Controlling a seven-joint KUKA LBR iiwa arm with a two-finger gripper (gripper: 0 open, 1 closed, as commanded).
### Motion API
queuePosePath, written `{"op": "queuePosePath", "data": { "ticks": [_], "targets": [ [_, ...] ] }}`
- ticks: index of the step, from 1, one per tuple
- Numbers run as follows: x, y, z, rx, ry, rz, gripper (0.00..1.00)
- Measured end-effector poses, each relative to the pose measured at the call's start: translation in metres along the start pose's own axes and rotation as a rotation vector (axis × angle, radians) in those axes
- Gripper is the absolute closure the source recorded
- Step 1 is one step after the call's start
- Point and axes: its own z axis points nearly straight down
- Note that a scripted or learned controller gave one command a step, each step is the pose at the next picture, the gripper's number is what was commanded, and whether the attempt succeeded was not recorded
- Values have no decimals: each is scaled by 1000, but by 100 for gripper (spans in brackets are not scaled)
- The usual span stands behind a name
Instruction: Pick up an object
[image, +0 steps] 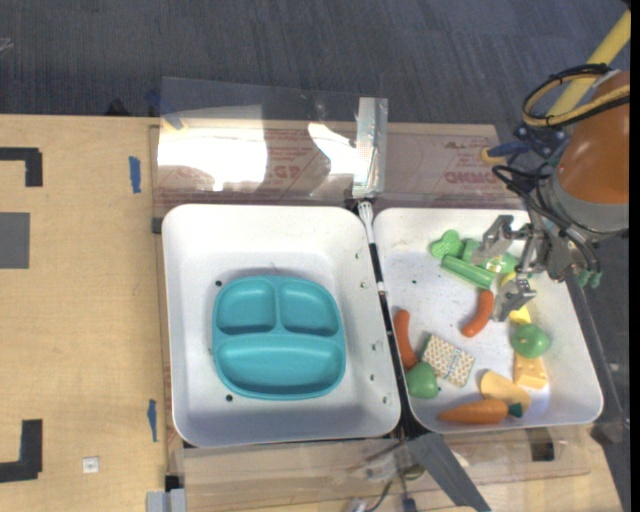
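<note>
Bench (70, 300): two shallow white bins side by side. Left bin (190, 240): one teal divided plate (280, 335), lying flat near the middle. Right bin (590, 390): a loose cluster of toy food, including a green bone-shaped piece (458, 255) at upper middle, a small orange sausage (478, 312) just below it, a second orange sausage (403, 335) by the left wall, a checkered cracker (448, 358), a green round piece (423, 381), a carrot (478, 411) along the near wall, a yellow wedge (530, 372) and a green-and-yellow fruit (528, 338). Hand (518, 270): low over the upper part of the right bin, above the bone piece and the upper sausage; whether anything sits between its fingers, or how wide they stand, cannot be told from this slanted view. Risk, by judgement: the pieces lie close together, so a closing grip may catch two at once, or nudge the sausage aside and close on nothing; rounded plastic may also slip out on the lift.
</note>
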Motion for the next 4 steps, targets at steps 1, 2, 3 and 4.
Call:
{"op": "queuePosePath", "data": {
  "ticks": [1,2,3,4],
  "targets": [
    [-9,-41,128,2,-9,-14,0],
    [-13,-40,115,5,-21,-16,100],
    [-83,-32,130,0,-3,173,100],
    [-76,-33,131,-4,30,175,0]
  ]
}}
